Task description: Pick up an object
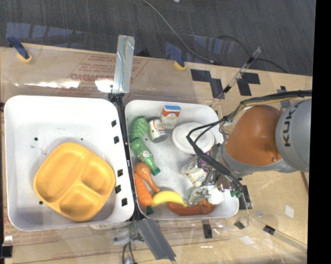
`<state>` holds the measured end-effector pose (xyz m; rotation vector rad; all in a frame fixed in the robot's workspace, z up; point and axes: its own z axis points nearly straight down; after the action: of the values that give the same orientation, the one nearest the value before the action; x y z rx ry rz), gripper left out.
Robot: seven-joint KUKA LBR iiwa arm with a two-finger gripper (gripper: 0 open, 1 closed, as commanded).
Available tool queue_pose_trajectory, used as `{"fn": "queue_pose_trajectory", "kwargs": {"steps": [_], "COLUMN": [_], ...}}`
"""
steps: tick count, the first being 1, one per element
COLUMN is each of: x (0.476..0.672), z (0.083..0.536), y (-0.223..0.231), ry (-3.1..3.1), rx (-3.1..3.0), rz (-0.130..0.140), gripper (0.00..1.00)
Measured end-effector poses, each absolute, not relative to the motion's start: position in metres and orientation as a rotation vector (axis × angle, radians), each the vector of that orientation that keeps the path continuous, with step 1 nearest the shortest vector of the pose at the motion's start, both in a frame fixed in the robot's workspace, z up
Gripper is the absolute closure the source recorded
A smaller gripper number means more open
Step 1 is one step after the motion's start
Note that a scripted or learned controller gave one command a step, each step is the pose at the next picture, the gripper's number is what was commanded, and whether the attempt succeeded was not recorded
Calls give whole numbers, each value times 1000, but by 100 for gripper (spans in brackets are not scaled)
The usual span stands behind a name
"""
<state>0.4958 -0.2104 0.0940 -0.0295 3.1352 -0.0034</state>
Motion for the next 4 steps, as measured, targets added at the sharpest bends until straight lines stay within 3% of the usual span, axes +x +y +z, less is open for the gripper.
{"fn": "queue_pose_trajectory", "kwargs": {"steps": [3, 4], "x": [498, 480], "z": [94, 94], "y": [-210, -210], "ry": [3134, 3115], "rx": [78, 363], "rz": [-2, 1], "gripper": [0, 0]}}
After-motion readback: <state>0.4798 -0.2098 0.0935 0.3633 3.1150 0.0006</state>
